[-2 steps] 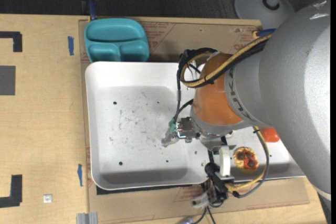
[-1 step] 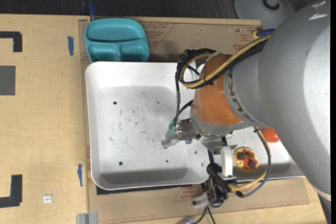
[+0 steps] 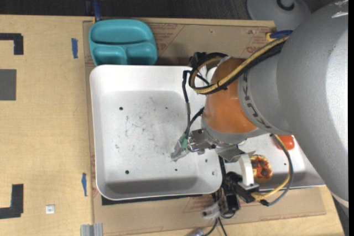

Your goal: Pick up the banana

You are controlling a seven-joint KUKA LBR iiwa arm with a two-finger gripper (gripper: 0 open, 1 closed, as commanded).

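My gripper (image 3: 181, 148) hangs low over the right part of the left white bin (image 3: 110, 119), near its front right corner. The grey arm with its orange band (image 3: 229, 105) reaches in from the right and covers most of the right bin (image 3: 303, 169). In the strip of the right bin that shows lie a small orange-red object (image 3: 286, 142) and a brown and yellow object (image 3: 261, 167), both partly hidden by the arm and cables. I cannot tell what either of them is.
A teal plastic tray (image 3: 123, 42) sits just behind the left bin's far edge. Black and yellow cables (image 3: 243, 188) loop under the wrist at the bench's front edge. Cardboard bench surface (image 3: 44, 119) stretches to the left of the bins.
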